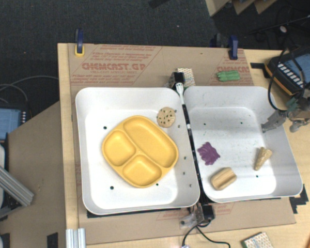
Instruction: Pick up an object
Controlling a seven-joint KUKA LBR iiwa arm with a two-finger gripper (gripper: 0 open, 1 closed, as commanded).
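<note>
Right now, tool (275, 120) near right bin's (232, 98) edge, tan wedge (262, 158) below

A single fixed camera sits high above the worktop (144, 61) and looks down at a slant, so far things lie toward the top of the picture. It stands far enough back to take in both shallow white plastic bins, the left bin (88, 138) and the right bin (279, 185), the cardboard-covered board beneath them, and dark carpeted floor (67, 9) beyond the far edge.
</note>
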